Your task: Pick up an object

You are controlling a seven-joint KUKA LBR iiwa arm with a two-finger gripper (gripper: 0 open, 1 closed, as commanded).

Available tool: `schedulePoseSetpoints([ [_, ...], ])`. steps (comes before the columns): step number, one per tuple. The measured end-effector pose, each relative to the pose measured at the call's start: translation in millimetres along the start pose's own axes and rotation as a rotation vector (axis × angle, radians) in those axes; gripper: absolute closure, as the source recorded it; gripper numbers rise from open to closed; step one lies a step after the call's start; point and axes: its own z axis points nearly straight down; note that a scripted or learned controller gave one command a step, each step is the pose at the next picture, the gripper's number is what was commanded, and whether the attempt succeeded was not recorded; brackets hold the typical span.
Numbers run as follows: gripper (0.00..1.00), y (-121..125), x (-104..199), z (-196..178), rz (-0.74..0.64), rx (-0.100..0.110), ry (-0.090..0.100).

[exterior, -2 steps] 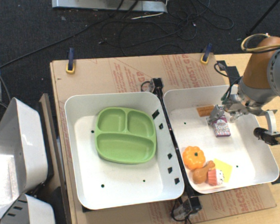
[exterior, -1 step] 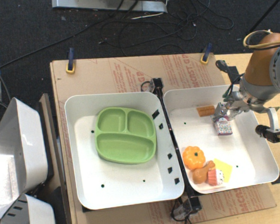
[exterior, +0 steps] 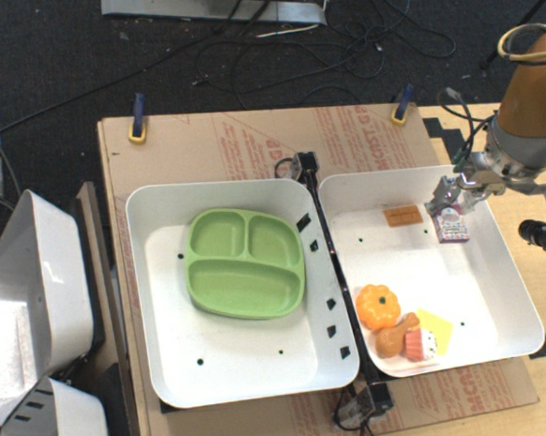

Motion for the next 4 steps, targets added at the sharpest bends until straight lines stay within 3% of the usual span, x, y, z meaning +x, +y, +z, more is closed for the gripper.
schedulePoseSetpoints([
  [2,1.0,-6,-3,-110,0.0,0.0,0.0],
  [4,1.0,-48,98,-86,-0.004,0.01,0.004],
])
